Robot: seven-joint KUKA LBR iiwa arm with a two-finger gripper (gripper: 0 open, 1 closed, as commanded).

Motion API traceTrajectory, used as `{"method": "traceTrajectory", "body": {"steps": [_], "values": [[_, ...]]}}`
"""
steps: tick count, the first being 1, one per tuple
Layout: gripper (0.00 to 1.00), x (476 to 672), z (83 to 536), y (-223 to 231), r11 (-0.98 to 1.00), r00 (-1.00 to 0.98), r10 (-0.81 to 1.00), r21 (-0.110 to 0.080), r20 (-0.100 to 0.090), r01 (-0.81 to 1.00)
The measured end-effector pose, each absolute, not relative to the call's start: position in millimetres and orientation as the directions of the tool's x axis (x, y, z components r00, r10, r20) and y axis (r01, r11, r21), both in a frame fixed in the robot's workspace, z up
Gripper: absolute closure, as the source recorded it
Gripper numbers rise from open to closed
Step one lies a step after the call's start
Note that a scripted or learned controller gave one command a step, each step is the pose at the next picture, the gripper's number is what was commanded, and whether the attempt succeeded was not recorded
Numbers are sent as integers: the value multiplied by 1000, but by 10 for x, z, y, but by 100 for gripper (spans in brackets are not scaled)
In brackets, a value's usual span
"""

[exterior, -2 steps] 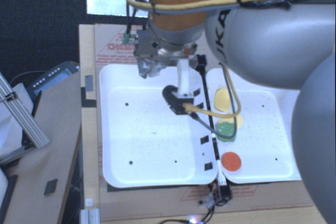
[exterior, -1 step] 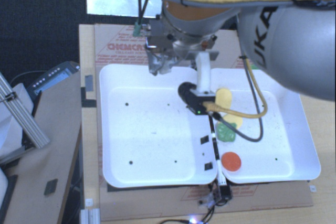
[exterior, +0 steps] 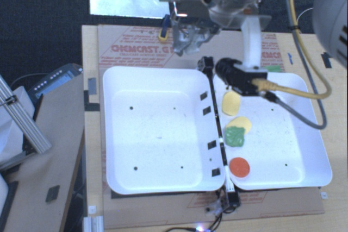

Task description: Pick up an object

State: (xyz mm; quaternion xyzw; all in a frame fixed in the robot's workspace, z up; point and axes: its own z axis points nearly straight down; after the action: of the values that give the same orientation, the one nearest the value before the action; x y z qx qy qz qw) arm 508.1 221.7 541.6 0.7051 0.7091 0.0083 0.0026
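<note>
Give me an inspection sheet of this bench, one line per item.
Surface: two white bins, left bin, right bin, on a board.
Job's things: in the right bin near the divider, a pale yellow piece, a yellow piece touching a green piece, an orange-red disc.
Clutter: nothing seen.
Tool: tool above the board behind the bins; state unclear.
Cables: yellow cable over the right bin.
Surroundings: dark floor.

You see two bins side by side on the bench [exterior: 92,133]: the left bin [exterior: 157,127] at frame centre, the right bin [exterior: 288,133] toward the right. In the right bin, along its left wall, three objects [exterior: 236,130] run from upper to lower frame, near each other.
</note>
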Motion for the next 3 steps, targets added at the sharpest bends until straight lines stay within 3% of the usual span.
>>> {"method": "traceTrajectory", "body": {"steps": [1,2,3], "values": [[100,5860,5341,1593,-6,6,1000,3,-2,1000],[100,5966,4339,2011,6,-6,1000,-9,-2,1000],[100,5975,2061,2347,5,-5,1000,-12,-4,1000]]}}
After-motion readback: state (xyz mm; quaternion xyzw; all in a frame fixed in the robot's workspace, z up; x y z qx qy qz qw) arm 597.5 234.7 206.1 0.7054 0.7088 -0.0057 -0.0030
